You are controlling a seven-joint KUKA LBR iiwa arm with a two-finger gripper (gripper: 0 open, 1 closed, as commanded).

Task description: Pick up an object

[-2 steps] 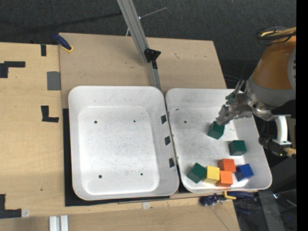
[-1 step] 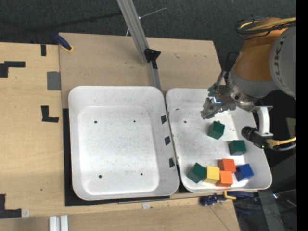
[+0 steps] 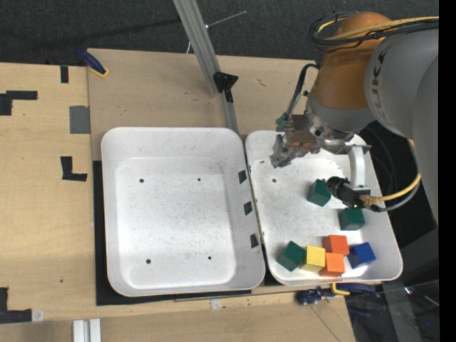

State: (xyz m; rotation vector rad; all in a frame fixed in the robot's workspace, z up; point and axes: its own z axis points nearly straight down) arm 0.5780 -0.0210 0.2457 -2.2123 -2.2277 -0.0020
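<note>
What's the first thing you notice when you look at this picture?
The big grey and orange robot arm reaching in from the right grabs the eye first, with its claw hanging over the far end of the right bin. Next come the bright blocks at that bin's near end: green, yellow, orange and blue. The left bin beside it is plain white.
</note>
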